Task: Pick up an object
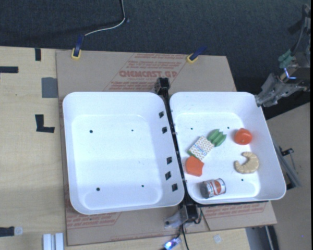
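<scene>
The right bin (250, 102) holds several small objects. A green toy (216, 137) lies near its middle, with a red-orange ball (243, 136) to its right. A patterned white box (201, 148) sits beside an orange block (194, 166). A tan croissant (247, 163) lies toward the right wall, and a small can (214, 188) rests on its side at the front. My gripper (267, 96) hangs at the bin's far right corner, just outside the rim and apart from all the objects.
The left bin (73, 139) stands beside the right one on a cardboard sheet (146, 69). Black clips (169, 160) join the two bins along the middle. A white cable (101, 30) runs across the dark floor behind.
</scene>
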`<state>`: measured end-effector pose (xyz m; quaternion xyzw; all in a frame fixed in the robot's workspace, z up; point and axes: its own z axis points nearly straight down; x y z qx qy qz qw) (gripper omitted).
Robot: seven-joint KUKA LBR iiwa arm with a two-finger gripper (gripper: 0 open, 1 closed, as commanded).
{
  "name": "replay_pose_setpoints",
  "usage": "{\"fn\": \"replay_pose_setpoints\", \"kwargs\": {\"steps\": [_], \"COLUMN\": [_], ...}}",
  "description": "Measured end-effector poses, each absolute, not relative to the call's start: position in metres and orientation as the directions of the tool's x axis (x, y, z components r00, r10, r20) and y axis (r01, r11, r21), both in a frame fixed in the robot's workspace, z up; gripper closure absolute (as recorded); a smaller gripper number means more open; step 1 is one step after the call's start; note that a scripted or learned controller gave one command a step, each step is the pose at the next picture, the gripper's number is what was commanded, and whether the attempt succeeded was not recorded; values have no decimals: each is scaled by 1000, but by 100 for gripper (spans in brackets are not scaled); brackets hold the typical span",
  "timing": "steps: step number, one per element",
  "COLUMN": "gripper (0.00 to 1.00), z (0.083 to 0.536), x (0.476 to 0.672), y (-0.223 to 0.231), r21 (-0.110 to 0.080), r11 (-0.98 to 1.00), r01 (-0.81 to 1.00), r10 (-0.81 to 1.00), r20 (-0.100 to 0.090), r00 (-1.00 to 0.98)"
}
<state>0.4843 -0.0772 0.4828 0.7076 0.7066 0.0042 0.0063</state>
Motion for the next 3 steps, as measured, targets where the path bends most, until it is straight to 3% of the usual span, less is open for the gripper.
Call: {"fn": "replay_pose_setpoints", "kwargs": {"steps": [2,3], "gripper": [100,100], "z": [536,535], "x": [484,490], "y": [-53,-37], "r21": [1,0], "r11": [0,1], "r01": [1000,1000], "r10": [1000,1000], "r20": [-1,-1], "r00": [0,-1]}}
